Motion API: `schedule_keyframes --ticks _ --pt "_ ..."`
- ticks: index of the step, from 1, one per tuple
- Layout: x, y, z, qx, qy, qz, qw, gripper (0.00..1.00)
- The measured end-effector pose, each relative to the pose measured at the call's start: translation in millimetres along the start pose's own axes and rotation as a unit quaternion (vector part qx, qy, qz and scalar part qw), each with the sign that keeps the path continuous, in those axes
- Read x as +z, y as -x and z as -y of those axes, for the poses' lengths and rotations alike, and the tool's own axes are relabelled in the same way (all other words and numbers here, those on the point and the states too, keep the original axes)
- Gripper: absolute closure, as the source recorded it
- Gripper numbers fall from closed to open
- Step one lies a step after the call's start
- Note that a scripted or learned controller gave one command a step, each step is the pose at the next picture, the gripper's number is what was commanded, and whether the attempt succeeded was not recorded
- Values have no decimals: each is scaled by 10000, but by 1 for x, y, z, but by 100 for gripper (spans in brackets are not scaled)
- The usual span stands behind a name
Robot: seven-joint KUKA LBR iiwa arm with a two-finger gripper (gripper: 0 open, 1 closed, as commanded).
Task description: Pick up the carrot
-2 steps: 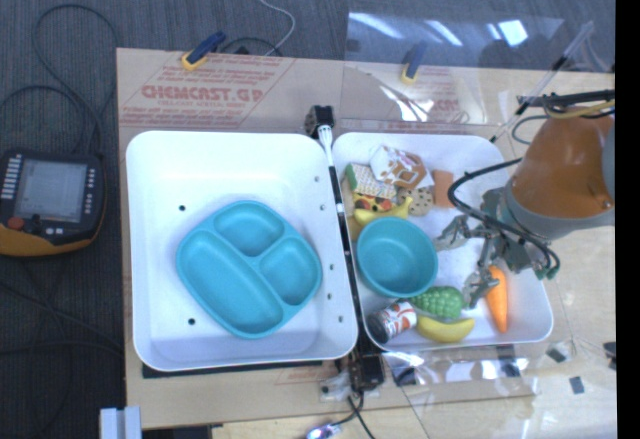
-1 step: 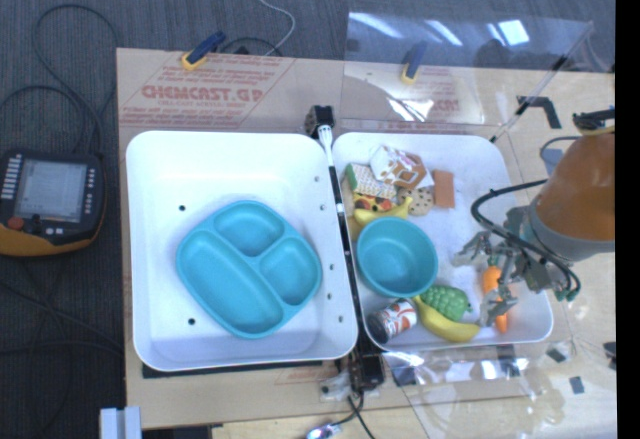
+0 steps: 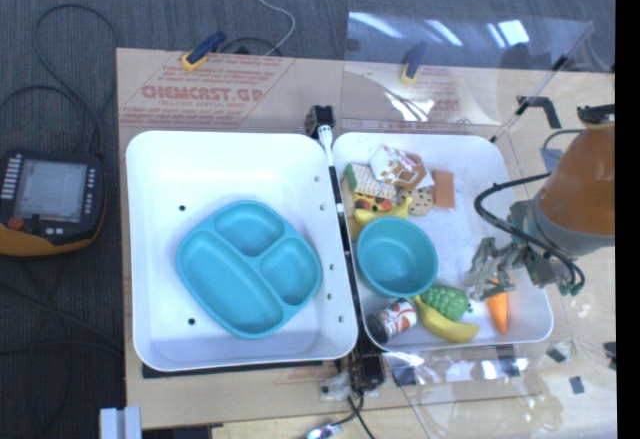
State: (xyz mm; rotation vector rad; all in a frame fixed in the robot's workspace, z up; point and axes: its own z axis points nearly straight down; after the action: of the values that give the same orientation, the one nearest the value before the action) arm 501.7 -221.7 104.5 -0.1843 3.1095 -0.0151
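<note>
One carrot (image 3: 498, 311) lay in the right bin (image 3: 520, 177), at its near right corner beside the banana (image 3: 450, 325). The hand (image 3: 492, 272) hovered just above it, finger spread indiscernible. Step: approach. Next move required descent and closing on the carrot.

"CHEMCAST GP" in red, printed on brown board (image 3: 205, 92).

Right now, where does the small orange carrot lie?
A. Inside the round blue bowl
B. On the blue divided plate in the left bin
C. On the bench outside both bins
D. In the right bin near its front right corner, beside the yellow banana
D: the small orange carrot lies on the floor of the right white bin, near its front right corner, just right of the yellow banana.
</note>
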Motion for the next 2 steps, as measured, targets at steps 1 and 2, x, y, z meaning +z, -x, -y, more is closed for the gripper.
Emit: schedule_keyframes --ticks 1,2 --pt "1 0 0 -1 4 -9 10000 0" --pt "13 -3 1 1366 22 -75 9906 0"
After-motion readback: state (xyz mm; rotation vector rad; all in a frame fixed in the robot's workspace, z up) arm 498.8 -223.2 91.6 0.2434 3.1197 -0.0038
